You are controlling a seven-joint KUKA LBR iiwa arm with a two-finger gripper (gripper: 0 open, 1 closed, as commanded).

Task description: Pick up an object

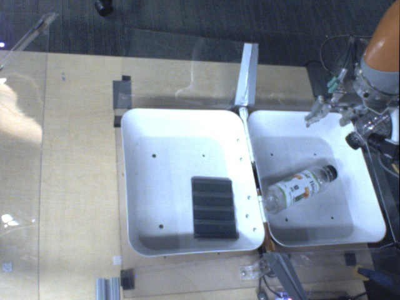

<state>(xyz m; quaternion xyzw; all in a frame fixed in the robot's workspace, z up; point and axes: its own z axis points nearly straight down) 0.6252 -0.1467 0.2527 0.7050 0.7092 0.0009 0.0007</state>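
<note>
The grey arm point(382, 61), its orange band uppermost, reaches in from the right. Its gripper point(340, 108) hangs over the far right corner of the right bin point(325, 239), holding nothing visible.

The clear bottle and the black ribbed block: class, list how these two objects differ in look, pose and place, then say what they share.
The clear bottle is see-through with an orange-and-white label; the black ribbed block is opaque and dark.
The bottle is round and lies on its side at a slant; the block is flat and lies square to its bin's walls.
The bottle lies in the right bin; the block lies in the left bin.
Shared: each rests alone on a white bin floor, apart from the gripper.
</note>
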